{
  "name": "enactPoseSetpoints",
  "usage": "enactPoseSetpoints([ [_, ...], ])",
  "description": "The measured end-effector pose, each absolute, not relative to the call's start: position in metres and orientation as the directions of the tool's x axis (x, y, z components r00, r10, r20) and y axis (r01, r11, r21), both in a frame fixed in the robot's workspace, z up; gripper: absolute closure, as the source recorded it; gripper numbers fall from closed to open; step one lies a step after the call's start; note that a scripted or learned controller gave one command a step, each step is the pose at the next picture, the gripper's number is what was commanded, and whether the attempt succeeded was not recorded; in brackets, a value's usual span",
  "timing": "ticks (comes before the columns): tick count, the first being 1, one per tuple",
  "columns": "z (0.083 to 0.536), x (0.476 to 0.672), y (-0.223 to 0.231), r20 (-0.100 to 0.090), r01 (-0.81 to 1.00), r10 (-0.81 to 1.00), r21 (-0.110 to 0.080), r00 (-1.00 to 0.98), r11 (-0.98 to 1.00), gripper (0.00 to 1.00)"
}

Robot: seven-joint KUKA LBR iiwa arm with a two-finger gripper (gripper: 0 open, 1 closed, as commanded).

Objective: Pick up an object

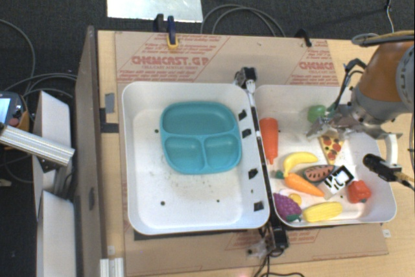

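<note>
Reaching: grey arm (389,84) w/ orange band comes in from right, over the right bin's upper part.
Tool (332,123): sits low betw. green ball and pizza slice; metal bits blur together, can't tell how far open or whether it has hold of anything.
Right bin (285,97): shallow white plastic, smooth, rounded corners, holds the toy food.
Green ball (317,112): small, round, glossy, just left of tool.
Pizza slice (331,146): flat wedge, red dots, just below tool.
Carrot (268,138): long orange cone, upright along left wall.
Banana (297,161): curved, yellow, mid-bin.
Grapes (288,205): bumpy purple cluster, bottom left corner.
Corn (322,211): yellow, oblong, near bottom edge.
Left bin (146,204): white, speckled floor.
Tray (200,137): teal plastic, 3 compartments, rounded, centred in left bin.
Worktop (194,58): brown cardboard sheet, red print.
</note>
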State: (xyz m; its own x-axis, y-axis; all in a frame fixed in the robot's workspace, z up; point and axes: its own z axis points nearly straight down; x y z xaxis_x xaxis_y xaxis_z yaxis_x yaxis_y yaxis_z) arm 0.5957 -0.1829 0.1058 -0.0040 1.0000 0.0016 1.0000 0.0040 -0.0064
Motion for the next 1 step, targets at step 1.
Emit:
enactPoseSetpoints([
  [1, 0.0845, 0.6614, -0.1559, -0.002, 1.0, 1.0, 0.007, -0.009, 0.009, 0.0],
])
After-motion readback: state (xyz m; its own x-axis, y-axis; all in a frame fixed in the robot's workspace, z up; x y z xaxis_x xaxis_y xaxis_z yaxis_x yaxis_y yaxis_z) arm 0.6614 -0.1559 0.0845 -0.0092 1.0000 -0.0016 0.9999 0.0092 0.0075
